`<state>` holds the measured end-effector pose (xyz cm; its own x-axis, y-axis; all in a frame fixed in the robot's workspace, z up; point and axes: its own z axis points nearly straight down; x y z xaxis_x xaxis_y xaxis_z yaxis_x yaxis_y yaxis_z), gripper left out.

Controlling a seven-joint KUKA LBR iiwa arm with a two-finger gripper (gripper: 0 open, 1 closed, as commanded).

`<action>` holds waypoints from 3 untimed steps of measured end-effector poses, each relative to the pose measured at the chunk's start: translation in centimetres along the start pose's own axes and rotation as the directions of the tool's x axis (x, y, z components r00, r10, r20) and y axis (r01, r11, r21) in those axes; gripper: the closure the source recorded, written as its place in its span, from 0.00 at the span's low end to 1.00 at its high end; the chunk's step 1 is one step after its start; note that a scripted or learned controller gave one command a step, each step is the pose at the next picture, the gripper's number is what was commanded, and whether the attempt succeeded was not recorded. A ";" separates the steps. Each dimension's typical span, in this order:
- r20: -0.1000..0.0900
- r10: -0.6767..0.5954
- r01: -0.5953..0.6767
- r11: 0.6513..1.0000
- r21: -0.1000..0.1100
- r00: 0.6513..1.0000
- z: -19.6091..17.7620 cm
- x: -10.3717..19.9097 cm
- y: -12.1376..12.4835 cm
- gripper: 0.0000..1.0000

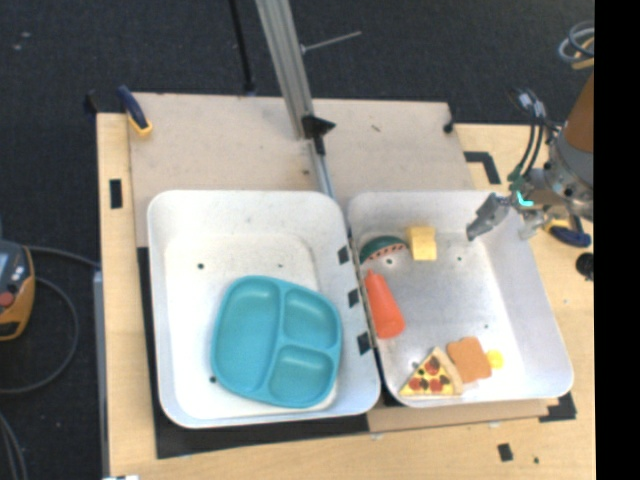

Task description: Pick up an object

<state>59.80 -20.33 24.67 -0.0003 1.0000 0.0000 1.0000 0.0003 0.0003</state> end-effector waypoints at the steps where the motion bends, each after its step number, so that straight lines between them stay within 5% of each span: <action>1: 0.000 0.000 0.000 1.000 -0.002 1.000 -0.1 0.0 0.0 0.00; 3: 0.001 -0.001 0.001 1.000 0.004 1.000 11.1 0.4 0.9 0.00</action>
<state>60.68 -19.92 13.60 -0.0010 1.0000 -0.0007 1.0000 0.0010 -0.0034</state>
